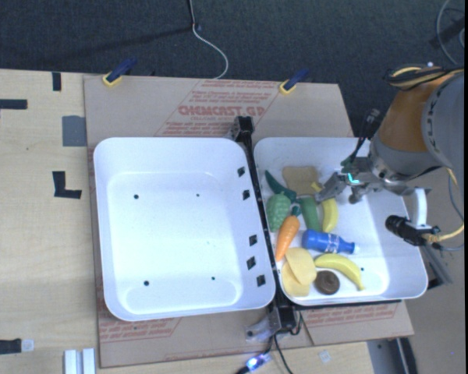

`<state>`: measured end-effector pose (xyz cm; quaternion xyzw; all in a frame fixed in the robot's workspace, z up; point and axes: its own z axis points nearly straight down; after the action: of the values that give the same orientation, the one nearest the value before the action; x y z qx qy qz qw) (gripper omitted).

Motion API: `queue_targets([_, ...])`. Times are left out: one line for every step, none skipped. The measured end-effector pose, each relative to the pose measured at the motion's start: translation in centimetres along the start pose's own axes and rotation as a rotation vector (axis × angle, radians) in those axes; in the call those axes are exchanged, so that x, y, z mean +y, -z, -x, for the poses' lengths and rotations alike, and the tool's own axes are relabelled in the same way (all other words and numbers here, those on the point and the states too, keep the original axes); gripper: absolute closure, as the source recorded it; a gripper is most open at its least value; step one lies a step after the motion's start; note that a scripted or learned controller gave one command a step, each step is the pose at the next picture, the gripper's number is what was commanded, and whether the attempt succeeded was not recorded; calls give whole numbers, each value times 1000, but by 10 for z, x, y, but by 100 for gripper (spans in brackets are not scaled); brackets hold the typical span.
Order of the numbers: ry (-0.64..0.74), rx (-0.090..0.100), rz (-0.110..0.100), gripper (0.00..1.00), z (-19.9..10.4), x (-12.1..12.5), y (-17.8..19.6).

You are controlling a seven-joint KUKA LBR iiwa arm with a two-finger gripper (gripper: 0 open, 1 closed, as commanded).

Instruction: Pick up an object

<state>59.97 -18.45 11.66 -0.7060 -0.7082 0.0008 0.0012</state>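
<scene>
- The arm [421,123] comes in from 3 o'clock and its hand [333,188] hangs low over the right bin [390,283], in that bin's upper middle.
- Whether the hand is spread or pressed together I cannot tell; nothing can be seen between its tips.
- The toys lie heaped along the right bin's left side, mostly at 7 o'clock from the hand.
- A tan block [299,178] lies just at 9 o'clock of the hand; a small yellow piece [329,213] sits just below it at 6 o'clock.
- A green toy [279,209] and a carrot [286,237] lie by the divider, at 8 o'clock from the hand.
- A blue bottle [326,242] lies on its side at 6 o'clock, apart from the hand.
- A banana [342,268], a brown ball [326,283] and a pale yellow toy [298,270] sit near the bin's lower edge.
- The left bin [171,224] lies alongside at 9 o'clock on the desk [31,232].
</scene>
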Motion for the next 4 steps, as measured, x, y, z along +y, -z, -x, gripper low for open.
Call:
queue_targets([0,-1,3,0,22,49,-34])
queue_targets([1,-1,5,100,21,50,-20])
queue_targets([1,1,1,100,-39,0,21])
queue_targets([3,1,2,100,-94,16,28])
